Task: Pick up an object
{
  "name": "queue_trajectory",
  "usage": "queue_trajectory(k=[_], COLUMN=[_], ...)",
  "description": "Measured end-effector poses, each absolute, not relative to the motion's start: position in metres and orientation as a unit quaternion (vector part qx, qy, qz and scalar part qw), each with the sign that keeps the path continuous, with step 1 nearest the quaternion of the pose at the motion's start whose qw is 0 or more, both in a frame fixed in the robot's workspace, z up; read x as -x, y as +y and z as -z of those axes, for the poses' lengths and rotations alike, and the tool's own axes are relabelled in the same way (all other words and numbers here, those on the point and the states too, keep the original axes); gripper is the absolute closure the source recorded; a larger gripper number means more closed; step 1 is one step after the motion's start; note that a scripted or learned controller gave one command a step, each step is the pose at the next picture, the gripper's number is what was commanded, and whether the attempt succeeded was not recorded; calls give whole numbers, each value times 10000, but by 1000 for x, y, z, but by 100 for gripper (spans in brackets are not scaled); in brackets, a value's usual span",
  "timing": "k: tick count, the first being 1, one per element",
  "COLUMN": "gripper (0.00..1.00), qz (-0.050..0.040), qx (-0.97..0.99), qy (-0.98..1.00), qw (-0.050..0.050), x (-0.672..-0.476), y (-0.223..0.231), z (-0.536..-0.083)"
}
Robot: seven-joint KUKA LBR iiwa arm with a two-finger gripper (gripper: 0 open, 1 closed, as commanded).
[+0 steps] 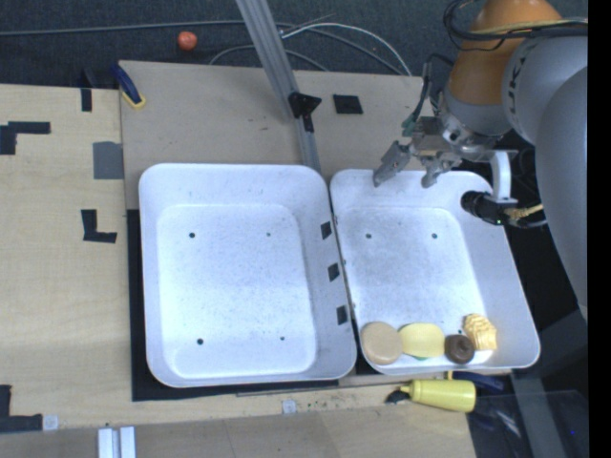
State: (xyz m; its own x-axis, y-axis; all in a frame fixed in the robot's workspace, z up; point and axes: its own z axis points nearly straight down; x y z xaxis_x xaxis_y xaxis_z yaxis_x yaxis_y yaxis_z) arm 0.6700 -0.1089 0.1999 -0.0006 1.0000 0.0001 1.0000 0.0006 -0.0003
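Both bins, the left bin and the right bin, are looking like smooth white plastic, faintly speckled and catching a soft sheen along their rims. The bench underneath is showing pale, matt wood grain, patched with dull black tape. The arm is wearing a smooth grey shell, its orange band shining glossily. The slanting pole is reading as brushed metal. The yellow tool below is looking like glossy plastic.

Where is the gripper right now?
The gripper is above the far rim of the right bin, across from the small objects at its near edge.
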Motion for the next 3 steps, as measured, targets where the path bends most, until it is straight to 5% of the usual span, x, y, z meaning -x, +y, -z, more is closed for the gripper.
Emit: queue_trajectory(k=[1, 2, 3], gripper=[0, 0, 0], qz=[-13, 16, -17], qx=[7076, 7070, 7086], qy=[-7066, -7072, -7056], qw=[17, -18, 14], x=[-598, -529, -522], y=[-118, -103, -156], z=[-166, -226, -184])
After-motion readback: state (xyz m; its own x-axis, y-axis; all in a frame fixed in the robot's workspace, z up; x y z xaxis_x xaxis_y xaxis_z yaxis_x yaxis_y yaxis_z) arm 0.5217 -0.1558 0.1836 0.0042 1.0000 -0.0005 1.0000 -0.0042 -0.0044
